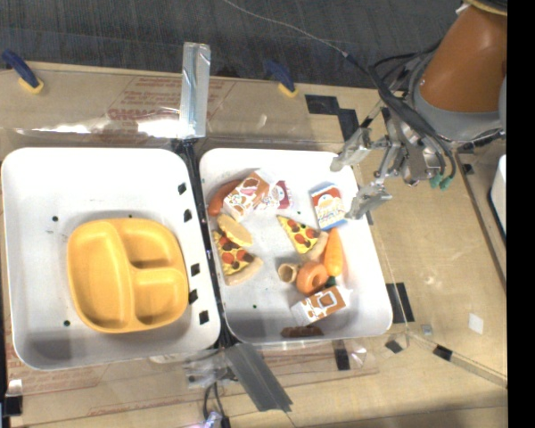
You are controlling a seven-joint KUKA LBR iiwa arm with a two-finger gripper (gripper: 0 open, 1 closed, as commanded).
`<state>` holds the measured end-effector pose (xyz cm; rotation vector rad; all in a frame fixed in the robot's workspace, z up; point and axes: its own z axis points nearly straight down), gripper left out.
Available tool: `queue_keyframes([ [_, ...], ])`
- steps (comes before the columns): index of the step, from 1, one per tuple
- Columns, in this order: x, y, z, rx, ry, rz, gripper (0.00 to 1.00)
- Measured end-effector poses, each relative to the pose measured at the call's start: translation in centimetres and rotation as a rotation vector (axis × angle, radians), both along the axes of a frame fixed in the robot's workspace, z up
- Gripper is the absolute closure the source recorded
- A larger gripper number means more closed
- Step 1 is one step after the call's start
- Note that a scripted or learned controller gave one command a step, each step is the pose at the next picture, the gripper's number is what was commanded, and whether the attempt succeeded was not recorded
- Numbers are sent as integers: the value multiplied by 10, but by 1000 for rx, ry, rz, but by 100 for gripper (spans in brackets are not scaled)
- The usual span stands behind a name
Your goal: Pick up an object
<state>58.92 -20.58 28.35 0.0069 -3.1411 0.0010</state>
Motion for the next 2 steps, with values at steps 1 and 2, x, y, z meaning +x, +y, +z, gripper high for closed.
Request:
queue_keyframes([
  [1,-45,-2,-160,3,8,-39,0],
  [2,-33,49,-183,-3,-11,-64,0],
])
